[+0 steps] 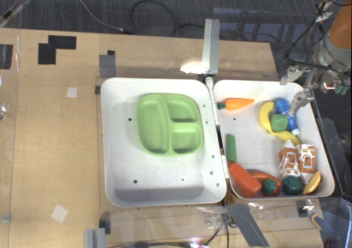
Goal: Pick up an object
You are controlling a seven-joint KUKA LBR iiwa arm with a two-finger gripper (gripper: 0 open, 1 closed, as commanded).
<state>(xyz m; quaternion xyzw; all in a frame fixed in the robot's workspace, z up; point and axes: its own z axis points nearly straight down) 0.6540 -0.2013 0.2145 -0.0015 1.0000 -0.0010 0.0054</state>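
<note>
My gripper hangs over the far right corner of the right bin, open, with nothing between its fingers. Just below and left of it lie a blue object, a green block and a yellow banana. An orange carrot lies along the bin's far edge. A dark green cucumber rests by the left wall. At the near edge sit a red pepper, a printed carton, two green pieces and a yellow piece.
The left bin holds a light green divided plate. A metal post stands behind the seam between the bins. Cables trail on the dark floor behind the bench, and the arm with its orange band enters at the upper right.
</note>
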